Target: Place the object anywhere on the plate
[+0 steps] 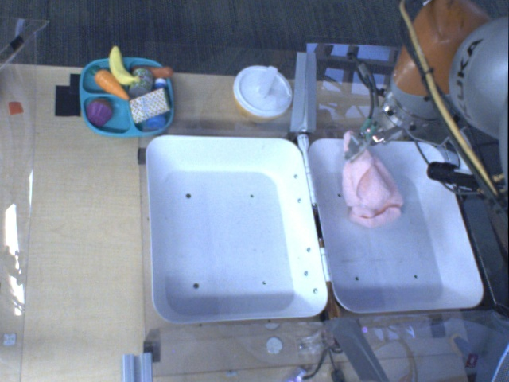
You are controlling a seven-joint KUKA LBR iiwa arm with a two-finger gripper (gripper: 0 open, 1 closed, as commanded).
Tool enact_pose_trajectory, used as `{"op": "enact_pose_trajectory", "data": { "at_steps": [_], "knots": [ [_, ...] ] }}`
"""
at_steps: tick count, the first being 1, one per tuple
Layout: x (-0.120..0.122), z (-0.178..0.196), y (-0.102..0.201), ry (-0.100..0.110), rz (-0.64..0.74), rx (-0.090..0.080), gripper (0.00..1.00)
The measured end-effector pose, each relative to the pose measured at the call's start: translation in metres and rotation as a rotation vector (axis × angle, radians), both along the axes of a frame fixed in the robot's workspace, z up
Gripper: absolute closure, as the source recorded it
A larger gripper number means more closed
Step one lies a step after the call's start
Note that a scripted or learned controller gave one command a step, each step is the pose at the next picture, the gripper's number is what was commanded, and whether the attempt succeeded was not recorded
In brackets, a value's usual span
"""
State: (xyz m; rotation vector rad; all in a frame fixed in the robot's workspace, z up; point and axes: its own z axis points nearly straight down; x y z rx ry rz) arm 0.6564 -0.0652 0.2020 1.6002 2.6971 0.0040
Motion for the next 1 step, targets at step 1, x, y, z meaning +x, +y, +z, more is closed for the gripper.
{"op": "enact_pose_trajectory", "data": {
  "at_steps": [1],
  "knots": [
    [0.0016,0.0234,0.0019,0.001,0.006,0.001,1.00]
  ]
}}
